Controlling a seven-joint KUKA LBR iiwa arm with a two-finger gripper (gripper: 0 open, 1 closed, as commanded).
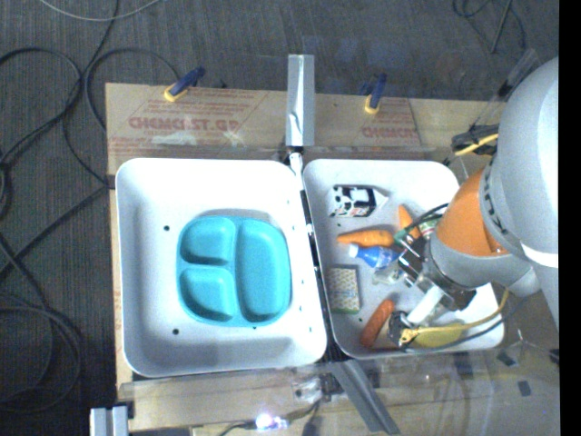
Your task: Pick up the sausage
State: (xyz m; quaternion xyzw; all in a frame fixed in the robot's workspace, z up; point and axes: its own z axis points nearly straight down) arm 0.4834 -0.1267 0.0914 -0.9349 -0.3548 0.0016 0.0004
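**Robot lab, wired up and running**

We're looking at a lab test setup: a wooden board point(272, 125) clamped down with clips point(184, 83) on the counter, two white bins point(145, 243) side by side, loose cables point(54, 71) trailing over grey carpet point(381, 25), and a big grey-and-orange robot arm point(508, 207) leaning in.

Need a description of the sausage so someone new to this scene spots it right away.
Look in the right bin, the one the arm reaches into, not the one with the blue tray. Go to its near edge, left of the gripper: the sausage lies there at a slant beside the banana. It is reddish-brown and blunt-ended, while the carrot further back is brighter orange.
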